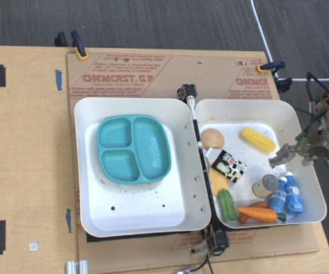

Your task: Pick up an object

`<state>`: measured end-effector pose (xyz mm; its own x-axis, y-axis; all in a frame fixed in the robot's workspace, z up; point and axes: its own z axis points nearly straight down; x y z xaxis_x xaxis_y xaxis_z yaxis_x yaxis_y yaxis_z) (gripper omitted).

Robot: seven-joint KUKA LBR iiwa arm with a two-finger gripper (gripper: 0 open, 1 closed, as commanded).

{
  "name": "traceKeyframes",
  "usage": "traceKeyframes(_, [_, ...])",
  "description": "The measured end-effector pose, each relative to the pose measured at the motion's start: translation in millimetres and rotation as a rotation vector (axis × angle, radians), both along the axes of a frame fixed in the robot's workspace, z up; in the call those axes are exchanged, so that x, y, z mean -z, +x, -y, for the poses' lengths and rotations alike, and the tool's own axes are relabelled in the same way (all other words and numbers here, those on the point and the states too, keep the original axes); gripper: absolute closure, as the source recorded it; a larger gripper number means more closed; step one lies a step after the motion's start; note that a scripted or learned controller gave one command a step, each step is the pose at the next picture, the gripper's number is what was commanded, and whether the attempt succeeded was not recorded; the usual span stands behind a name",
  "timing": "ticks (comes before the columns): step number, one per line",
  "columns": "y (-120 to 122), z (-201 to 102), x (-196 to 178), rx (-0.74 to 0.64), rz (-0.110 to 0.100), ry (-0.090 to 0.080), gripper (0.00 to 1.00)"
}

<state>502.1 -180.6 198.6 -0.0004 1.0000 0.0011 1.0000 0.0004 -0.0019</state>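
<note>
The gripper [293, 152] hangs over the right bin's [250, 108] right edge, fingers spread and holding nothing. Below it, blue bottles [285, 196] lie near the bin's lower right corner beside a carrot [259, 213].

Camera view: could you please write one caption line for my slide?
End effector above the right bin of toy food; a teal divided plate lies in the left bin.

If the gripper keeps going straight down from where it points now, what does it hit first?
Probably the grey can, which lies just below-left of the gripper in the right bin; the blue bottles sit close beside it. Depth is unclear.
</note>
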Motion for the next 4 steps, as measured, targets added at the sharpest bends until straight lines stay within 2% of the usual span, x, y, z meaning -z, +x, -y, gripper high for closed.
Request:
traceKeyframes(1, [-4.5,22.1,80.2,-0.259,0.005,-0.002,0.0])
traceKeyframes(2, [-4.9,4.8,112.8,-0.371,0.003,-0.001,0.0])
traceKeyframes(3, [-2.7,5.7,101.4,-0.369,0.01,-0.007,1.0])
traceKeyframes(4, [-3.8,-69.2,-17.1,-0.352,0.005,-0.001,1.0])
